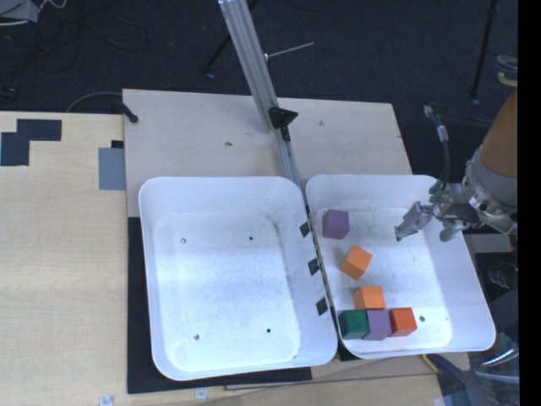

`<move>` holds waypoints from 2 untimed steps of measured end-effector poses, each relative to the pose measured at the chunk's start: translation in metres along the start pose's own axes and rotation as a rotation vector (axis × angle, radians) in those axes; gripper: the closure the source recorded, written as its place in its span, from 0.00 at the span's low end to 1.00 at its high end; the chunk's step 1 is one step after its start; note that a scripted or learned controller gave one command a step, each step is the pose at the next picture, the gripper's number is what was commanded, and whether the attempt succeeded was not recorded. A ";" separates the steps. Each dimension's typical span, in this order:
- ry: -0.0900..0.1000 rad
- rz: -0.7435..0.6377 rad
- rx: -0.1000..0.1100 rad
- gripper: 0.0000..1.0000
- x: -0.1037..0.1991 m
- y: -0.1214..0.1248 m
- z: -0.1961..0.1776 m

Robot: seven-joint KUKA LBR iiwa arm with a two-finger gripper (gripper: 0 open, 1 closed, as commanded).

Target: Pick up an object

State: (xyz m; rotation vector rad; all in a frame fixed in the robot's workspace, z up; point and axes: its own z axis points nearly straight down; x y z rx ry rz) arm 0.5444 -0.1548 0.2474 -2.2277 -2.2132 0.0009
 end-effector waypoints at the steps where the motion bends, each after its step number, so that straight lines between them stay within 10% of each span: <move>1: -0.003 -0.005 -0.010 0.00 0.032 0.006 0.125; 2: -0.007 0.000 -0.024 0.00 0.038 0.002 0.132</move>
